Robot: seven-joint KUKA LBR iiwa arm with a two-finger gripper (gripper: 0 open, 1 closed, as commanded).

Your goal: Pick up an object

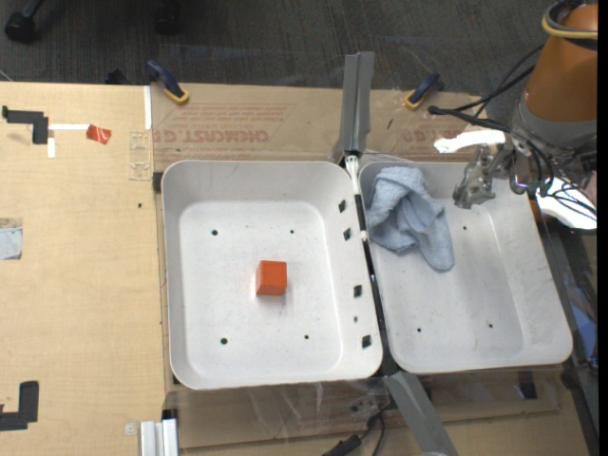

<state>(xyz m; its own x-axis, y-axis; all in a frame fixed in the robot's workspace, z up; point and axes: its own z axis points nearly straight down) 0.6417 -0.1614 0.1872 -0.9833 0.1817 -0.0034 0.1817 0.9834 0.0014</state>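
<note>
Orange block (272,278), grey cloth (408,217), cardboard lettering unreadable

The arm (566,65) reaches in from the right, its tool (472,190) pointing down, nothing between its fingers

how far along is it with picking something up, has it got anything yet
Nothing looks picked up yet. The orange block lies on the floor of the left bin, and the grey-blue cloth lies crumpled in the right bin near the divider. In hand: the gripper is over the right bin's far edge, beside the cloth, with nothing visible in it. Left: reaching an object, closing on it and lifting.
</note>
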